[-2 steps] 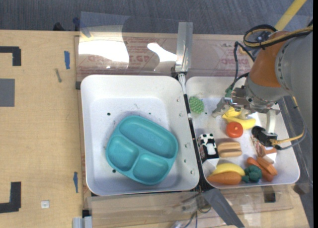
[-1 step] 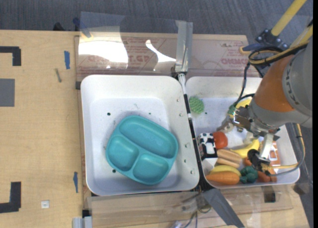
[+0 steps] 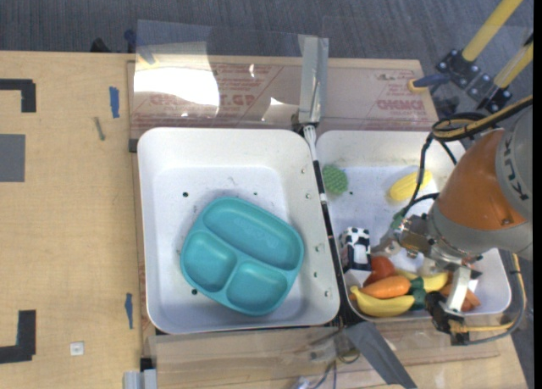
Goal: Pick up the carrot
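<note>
Approach to the carrot, grasp not yet made.

Left to right: a smooth teal plastic divided plate (image 3: 243, 254) lies in the left white bin (image 3: 161, 167); in the right white bin (image 3: 373, 177), a bumpy green ball (image 3: 335, 179), a black-and-white toy (image 3: 356, 247), then the tapered matte orange carrot (image 3: 390, 287) resting on a glossy yellow banana (image 3: 383, 303). The gripper (image 3: 428, 252) hangs just above them; its spread I cannot tell. Next, I judge, it must centre over the carrot alone.
</note>
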`<state>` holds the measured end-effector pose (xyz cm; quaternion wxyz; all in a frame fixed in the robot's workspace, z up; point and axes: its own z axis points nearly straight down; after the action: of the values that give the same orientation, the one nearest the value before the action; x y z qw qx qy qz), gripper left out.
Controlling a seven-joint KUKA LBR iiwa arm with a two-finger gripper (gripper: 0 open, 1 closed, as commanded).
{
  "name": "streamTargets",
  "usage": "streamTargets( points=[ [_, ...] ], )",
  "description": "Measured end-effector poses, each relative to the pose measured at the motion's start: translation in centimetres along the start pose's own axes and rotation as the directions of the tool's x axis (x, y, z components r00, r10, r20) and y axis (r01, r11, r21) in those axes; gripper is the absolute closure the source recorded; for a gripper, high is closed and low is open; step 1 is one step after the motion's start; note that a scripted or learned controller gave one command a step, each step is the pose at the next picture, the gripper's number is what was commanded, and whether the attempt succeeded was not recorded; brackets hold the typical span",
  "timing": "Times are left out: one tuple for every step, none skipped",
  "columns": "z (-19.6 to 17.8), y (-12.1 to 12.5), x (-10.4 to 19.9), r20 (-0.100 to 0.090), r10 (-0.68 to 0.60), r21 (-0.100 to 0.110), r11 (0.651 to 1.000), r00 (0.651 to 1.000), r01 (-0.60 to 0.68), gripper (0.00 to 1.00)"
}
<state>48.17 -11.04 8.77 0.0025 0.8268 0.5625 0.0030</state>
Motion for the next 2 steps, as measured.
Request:
streamTargets(
  points=[
    [-1.04,0.16,0.11,-0.001,-0.001,-0.005,1.000,1.000,0.000,1.00],
    [-0.96,0.12,0.08,0.000,0.000,-0.003,1.000,1.000,0.000,0.00]
  ],
)
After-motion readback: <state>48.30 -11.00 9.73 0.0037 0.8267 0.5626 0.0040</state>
